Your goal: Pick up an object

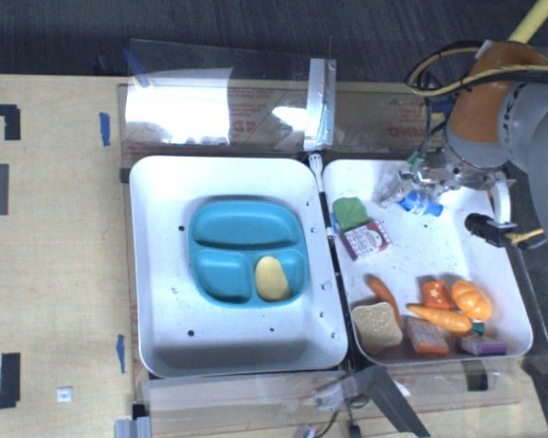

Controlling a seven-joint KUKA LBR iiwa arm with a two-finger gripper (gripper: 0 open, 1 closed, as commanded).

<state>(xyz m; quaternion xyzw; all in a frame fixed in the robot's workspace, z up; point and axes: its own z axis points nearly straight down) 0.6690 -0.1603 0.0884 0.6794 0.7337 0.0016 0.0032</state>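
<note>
Gripper (418, 182) low over far end of right bin (516, 286), fingers clenched on a small blue object (420, 203) just beneath them. Green block (350, 213) and red packet (365, 239) lie left of it, near bin's left wall.

Left shallow white plastic bin (155, 336) holds a sky-blue divided tray (228, 226), w/ a pale yellow egg-shaped lump (272, 278) in its near-right pocket. Right white bin (438, 245): green soft block (351, 213) far-left; dark red packet w/ white label (366, 239) just near of it; orange-red carrot-like piece (381, 291); tan bread-like slice (376, 326); orange carrot (438, 318); red tomato-like piece (436, 293); orange-yellow pumpkin-like lump (470, 298); reddish-brown block (427, 338); small purple piece (484, 345). Blue bit (422, 204) at the metallic grey hand (418, 182). Arm (530, 126) grey, orange band (479, 108). Bench (50, 245) light tan wood, black angular marks, blue tape bits on left.
</note>
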